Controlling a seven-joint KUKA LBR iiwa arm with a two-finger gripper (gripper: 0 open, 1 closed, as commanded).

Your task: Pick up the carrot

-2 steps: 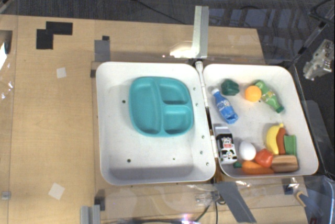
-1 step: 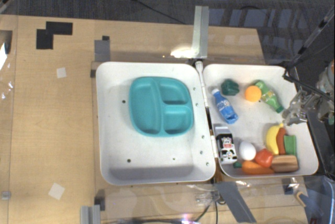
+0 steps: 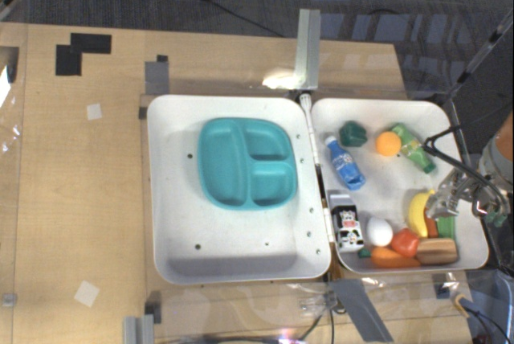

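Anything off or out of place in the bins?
Nothing spilled or damaged. The right bin is crowded: the carrot lies wedged at the near wall under a tomato and beside a wooden block. The teal tray sits slightly askew.

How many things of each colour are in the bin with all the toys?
Green: 2, dark green toy and light green piece
Orange: 2, orange ball and carrot
Blue: 1, bottle
Yellow: 1, banana
White: 1, egg
Red: 1, red toy
Brown: 1, wooden block
Black and white: 1, small carton
Total: 10
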